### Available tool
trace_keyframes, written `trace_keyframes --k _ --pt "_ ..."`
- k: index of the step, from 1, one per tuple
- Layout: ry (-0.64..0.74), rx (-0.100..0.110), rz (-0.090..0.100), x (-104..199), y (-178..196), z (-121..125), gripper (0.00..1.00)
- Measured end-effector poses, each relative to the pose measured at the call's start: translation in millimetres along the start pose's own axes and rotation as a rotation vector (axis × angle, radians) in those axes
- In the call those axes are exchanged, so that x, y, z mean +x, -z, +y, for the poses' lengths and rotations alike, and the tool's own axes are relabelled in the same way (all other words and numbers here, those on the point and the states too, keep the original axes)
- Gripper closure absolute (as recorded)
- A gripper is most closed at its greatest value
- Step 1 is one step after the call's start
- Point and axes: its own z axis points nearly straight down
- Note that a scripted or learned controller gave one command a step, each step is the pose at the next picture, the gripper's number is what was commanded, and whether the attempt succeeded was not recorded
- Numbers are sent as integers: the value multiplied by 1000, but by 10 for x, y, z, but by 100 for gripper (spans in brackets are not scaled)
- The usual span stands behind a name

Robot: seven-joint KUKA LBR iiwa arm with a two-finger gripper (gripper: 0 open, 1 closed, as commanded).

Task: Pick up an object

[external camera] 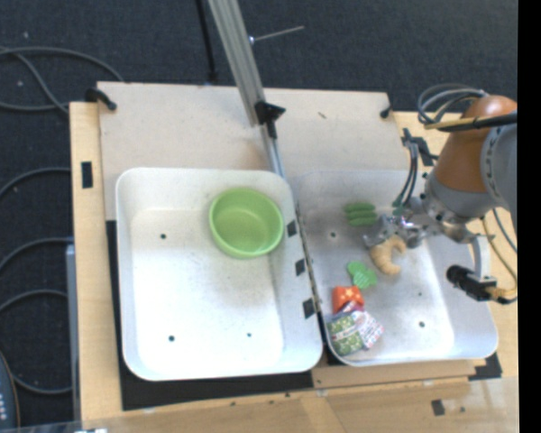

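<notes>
The right bin (433, 332) holds several small things. A tan lumpy piece (386, 258) lies near its middle, with a flat green piece (361, 212) above it and a small green piece (363, 276) just below. Lower left in that bin are a red piece (346, 298) and a green-and-white packet (355, 331). My gripper (393, 234) hangs low over the bin, right above the tan piece and beside the flat green one. Whether it touches the tan piece is unclear.
A lime-green bowl (245, 223) stands in the upper part of the left bin (162, 332). A slanted metal pole (243, 61) rises from between the bins at the back. The arm's orange-banded wrist (469, 156) covers the right bin's upper right corner.
</notes>
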Motion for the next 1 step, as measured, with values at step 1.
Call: trace_keyframes --k 1 --pt "0 -6 0 -3 132 13 100"
